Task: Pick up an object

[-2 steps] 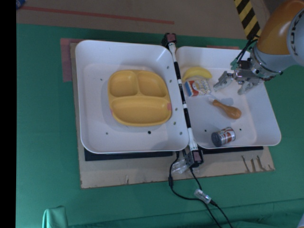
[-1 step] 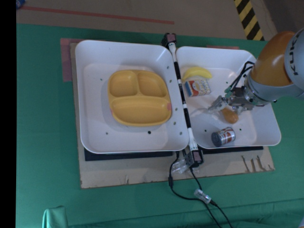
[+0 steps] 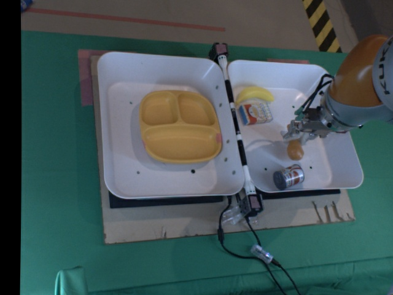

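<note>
Grey KUKA arm with the orange band [image 3: 362,72] comes in from the right edge, wrist angled down and left over the right shallow white bin [image 3: 341,165]. Two-finger gripper [image 3: 297,135] sits low in that bin, roughly mid-bin, black cables looping off the wrist above it. Small orange-brown egg-shaped object [image 3: 295,150] lies on the bin floor directly under/at the fingertips; touching or just beside them, can't resolve which. Can't tell whether the jaws are spread or closed, metal parts blur together at this angle, and nothing is visibly clamped between them. Other items in the right bin: yellow banana [image 3: 255,93] near the top left corner, a white cup-like container with red and blue label [image 3: 254,112] just below it lying on its side, and a small tin can with red and blue label [image 3: 288,177] on its side near the bottom edge, apart from the gripper. Left shallow white bin [image 3: 116,165] holds a yellow three-compartment plastic tray [image 3: 179,126], flat, about centred. Both bins sit on cardboard over a green cloth [image 3: 55,165].
</note>
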Robot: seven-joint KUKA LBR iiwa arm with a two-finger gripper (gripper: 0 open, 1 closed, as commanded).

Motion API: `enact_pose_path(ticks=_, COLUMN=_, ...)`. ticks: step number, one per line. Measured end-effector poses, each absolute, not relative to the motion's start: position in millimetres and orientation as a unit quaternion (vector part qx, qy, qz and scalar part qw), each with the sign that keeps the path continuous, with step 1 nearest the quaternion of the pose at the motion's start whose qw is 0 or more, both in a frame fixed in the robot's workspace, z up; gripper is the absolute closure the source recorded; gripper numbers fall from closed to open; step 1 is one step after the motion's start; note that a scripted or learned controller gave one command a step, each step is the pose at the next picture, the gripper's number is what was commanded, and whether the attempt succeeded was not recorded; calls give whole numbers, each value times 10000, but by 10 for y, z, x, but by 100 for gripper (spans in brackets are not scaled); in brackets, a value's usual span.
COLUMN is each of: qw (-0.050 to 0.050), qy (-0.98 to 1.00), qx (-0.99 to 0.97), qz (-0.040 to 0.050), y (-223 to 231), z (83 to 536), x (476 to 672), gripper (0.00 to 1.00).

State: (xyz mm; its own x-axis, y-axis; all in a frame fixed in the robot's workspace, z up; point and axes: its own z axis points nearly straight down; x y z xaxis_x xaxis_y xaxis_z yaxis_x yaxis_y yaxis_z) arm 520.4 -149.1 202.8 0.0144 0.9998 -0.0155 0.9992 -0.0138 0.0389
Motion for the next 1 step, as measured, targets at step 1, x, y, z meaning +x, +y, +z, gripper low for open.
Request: enact_pose_path(ticks=1, qw=59, qy=7050, qx=7092, qz=29, y=-924, z=3626, x=5355, gripper=100)
